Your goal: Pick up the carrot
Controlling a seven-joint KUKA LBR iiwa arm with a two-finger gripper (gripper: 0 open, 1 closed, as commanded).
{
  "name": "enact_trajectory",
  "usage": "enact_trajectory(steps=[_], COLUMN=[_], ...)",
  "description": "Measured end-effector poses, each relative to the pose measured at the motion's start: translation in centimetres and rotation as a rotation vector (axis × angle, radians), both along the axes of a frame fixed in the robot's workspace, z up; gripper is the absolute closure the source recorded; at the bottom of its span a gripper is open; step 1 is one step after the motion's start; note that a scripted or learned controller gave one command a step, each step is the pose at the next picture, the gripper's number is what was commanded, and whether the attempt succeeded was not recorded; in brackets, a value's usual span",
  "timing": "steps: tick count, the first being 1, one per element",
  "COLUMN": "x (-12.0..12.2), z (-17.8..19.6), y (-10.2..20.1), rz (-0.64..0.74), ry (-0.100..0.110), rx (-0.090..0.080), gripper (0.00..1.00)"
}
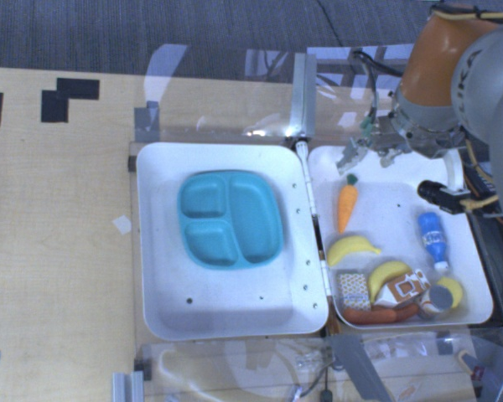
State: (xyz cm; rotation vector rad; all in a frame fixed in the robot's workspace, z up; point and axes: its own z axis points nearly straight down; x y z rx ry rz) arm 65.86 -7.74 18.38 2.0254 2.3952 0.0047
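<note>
The small orange carrot with a green stem end [345, 205] is being seen lying in the right-hand shallow white bin [474, 308], near its left wall, stem end pointing toward the bin's far edge. The grey two-finger gripper [367, 153] is being held just beyond the carrot's stem end, toward the far edge; its fingers [350, 155] are being kept apart, and nothing is being gripped between them. A yellow banana [352, 248] is lying just nearside of the carrot's tip. Farther toward the near edge, a second banana [387, 272], a red sausage [370, 315] and a small carton [405, 289] are being crowded together. A blue plastic bottle [433, 238] is lying well apart, to the right. A blue divided plate [231, 219] is resting in the left-hand white bin [159, 308].
</note>
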Motion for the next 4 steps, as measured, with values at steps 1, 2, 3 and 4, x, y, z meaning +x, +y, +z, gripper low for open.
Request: enact_trajectory(steps=[1,2,3,4], x=[-1.0,-4.5,-2.4,-7.0], z=[-9.5,-2.9,-9.7,-0.1], y=[-0.9,-1.6,-1.5,2.0], rz=[-0.060,-0.113,-0.081,-0.088], ry=[0.002,0.003,-0.005,0.001], rx=[0.001,0.001,0.000,0.001], gripper=[0.00,0.00,0.00,0.00])
